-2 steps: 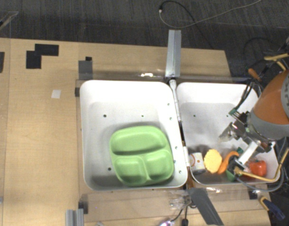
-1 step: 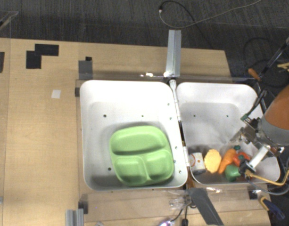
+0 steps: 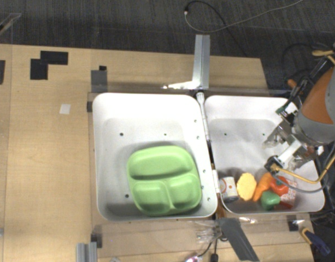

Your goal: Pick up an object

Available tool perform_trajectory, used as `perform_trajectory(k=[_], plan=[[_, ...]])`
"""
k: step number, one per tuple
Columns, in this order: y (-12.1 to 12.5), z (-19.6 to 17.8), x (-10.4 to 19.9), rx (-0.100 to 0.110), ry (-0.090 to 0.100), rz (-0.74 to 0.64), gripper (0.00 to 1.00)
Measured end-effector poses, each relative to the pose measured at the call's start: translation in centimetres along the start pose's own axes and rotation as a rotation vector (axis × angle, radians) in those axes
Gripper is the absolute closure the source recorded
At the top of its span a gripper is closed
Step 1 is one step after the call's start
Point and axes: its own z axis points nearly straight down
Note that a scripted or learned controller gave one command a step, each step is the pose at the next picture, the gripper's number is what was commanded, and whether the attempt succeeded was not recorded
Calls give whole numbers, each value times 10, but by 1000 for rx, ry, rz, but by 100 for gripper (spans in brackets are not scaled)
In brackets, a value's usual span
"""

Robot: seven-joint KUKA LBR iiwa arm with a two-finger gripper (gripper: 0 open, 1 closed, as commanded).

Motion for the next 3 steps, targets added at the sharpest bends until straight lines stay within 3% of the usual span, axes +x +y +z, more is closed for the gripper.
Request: perform_trajectory(k=[1, 2, 3], plan=[[-36, -27, -34, 1, 0, -19, 0], [-90, -5, 5, 1, 0, -35, 0], [-38, -58, -35, 0, 0, 0, 0]])
